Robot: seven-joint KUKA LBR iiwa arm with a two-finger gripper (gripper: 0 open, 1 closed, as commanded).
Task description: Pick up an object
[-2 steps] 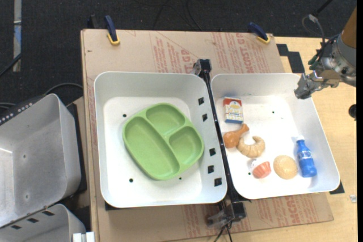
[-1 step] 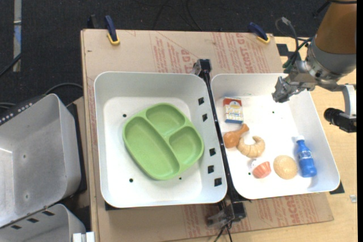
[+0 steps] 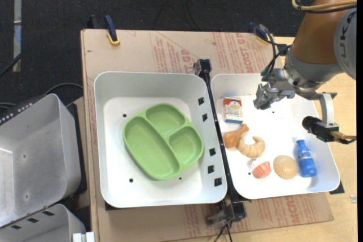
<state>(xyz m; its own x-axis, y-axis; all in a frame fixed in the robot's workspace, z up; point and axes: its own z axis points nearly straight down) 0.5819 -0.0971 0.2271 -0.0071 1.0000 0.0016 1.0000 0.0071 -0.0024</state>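
My claw [image 3: 264, 100] hangs over the far part of the right bin [image 3: 326, 185], just right of the small carton [image 3: 233, 110]. Can't tell how wide it's open; nothing visible between the tips, so I judge it's carrying nothing. Candidates all lie in the right bin: carton at far left, croissant [image 3: 252, 146] and an orange piece [image 3: 235, 136] touching it mid-left, red-white piece [image 3: 261, 169], round tan thing [image 3: 285, 167] and blue bottle [image 3: 305, 158] along the near side. Green divided tray [image 3: 163, 140] is in the left bin [image 3: 108, 190]. Pick not done yet: choosing, descent, grasp and lift all remain.
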